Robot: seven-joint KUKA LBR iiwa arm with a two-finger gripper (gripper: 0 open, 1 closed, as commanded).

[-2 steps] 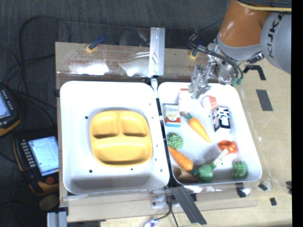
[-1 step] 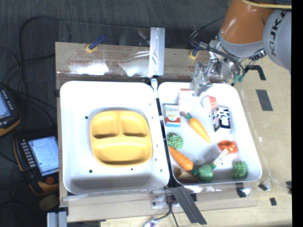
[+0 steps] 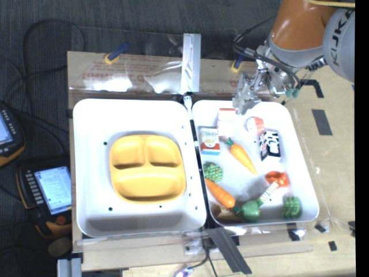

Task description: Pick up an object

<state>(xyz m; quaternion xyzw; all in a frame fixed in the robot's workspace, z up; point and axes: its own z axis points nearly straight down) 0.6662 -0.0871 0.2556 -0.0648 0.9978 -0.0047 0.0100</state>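
My gripper [image 3: 247, 100] hangs over the far edge of the right bin [image 3: 304, 172], just above a white and red box [image 3: 226, 119] and a small white and red packet [image 3: 255, 124]. I see nothing held in it. Lying in the right bin are an orange and blue carton [image 3: 209, 141], a black and white carton [image 3: 270, 144], a carrot [image 3: 243, 157], a second carrot [image 3: 221, 194], a green knobbly piece [image 3: 213, 171], a green pepper [image 3: 251, 210], a red and white item [image 3: 275, 181] and a green broccoli piece [image 3: 292, 206].
The left bin [image 3: 92, 154] holds a yellow divided tray [image 3: 147, 169]. A metal divider [image 3: 191, 62] stands behind the seam between the bins. Clear plastic sheeting [image 3: 132, 77] lies at the back left. Cables and handheld devices [image 3: 49, 190] sit left of the bench.
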